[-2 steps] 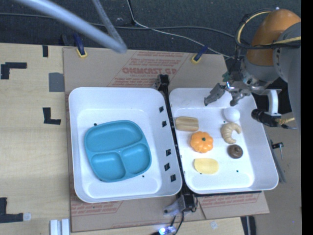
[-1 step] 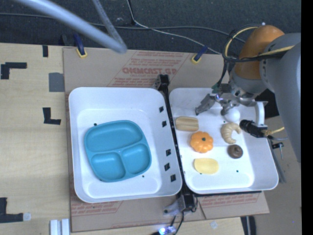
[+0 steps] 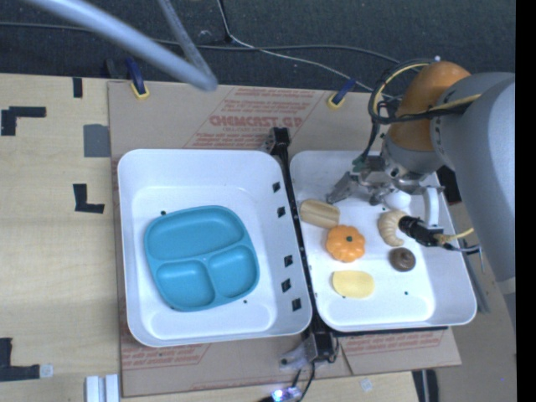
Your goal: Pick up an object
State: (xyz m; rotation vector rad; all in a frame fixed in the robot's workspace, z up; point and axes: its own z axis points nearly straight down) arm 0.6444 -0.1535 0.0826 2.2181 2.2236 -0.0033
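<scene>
Right now my gripper (image 3: 374,188) sits low over the back half of the right bin (image 3: 448,306), hanging off the orange band (image 3: 429,99) of my grey arm. I cannot tell how far it is parted, and nothing shows clamped in it.

Closest to it lies a tan bread roll (image 3: 318,213), its long axis running left to right, one end near the divider between the bins. Just right of that, below my wrist, is a pale croissant (image 3: 391,227), curved and standing roughly front to back. An orange pumpkin (image 3: 345,243) sits between them and a little nearer the front, stem up. Further forward are a flat yellow piece (image 3: 353,285) and a small brown round piece (image 3: 403,260), apart from each other.

Across the divider, the left bin (image 3: 138,174) carries a blue divided tray (image 3: 201,255), tilted slightly, its large compartment toward the back.

Under both bins lies a cardboard sheet (image 3: 243,115) with red print; I make out "CHEMCAST", the rest is too blurred.
</scene>
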